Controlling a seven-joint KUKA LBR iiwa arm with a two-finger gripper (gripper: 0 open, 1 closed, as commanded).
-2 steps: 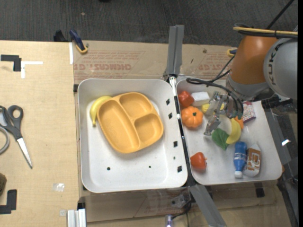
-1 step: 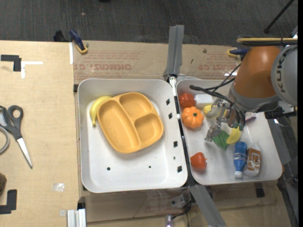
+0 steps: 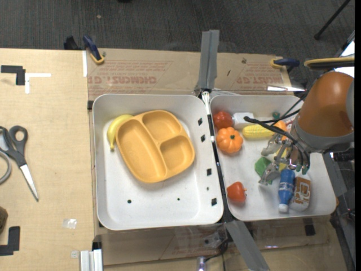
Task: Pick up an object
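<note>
The gripper (image 3: 277, 165) hangs low over the right bin (image 3: 248, 205); finger state cannot be determined. A green item (image 3: 262, 166) lies directly left of it, a blue bottle (image 3: 286, 189) and a packet (image 3: 302, 193) just below-right. Corn (image 3: 256, 131) sits above it, a pumpkin (image 3: 229, 140) further left, a tomato (image 3: 236, 192) lower-left. Bare floor remains between the tomato and the bottle, along the bin's near edge.

cardboard sheet (image 3: 148, 79) | red print, upside down | perhaps "CHEMICAL GE"
</note>
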